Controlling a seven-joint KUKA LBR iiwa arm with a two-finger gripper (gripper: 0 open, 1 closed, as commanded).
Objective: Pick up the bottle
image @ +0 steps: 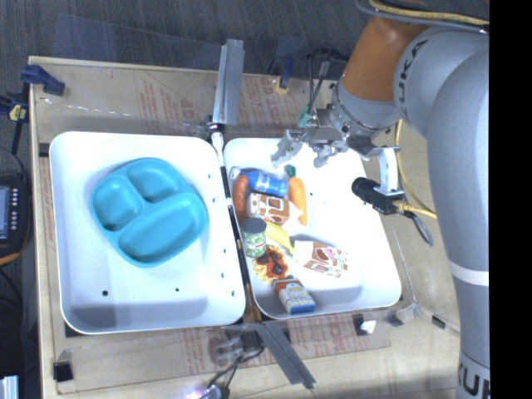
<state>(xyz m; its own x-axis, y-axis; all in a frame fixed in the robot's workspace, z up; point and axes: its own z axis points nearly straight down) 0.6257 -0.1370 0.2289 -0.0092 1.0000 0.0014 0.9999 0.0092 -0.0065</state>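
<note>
We see the gripper point(304, 150) hovering over the far end of the right bin point(366, 248), fingers spread apart with nothing between them. The bottle point(264, 182), blue-and-white and lying on its side, sits in the right bin near the far left corner, just below and left of the gripper, not touched by it. Beside it we note a hot dog point(241, 192) along the bin's left wall and a carrot point(297, 198) to the right. A small house-print carton point(271, 209) lies under the bottle, a green can point(254, 238) nearer the camera, a banana point(280, 238) beside it, another carton point(322, 258) and a small blue box point(294, 297) toward the near edge. The left bin point(83, 281) holds a blue divided plate point(150, 209).
</note>
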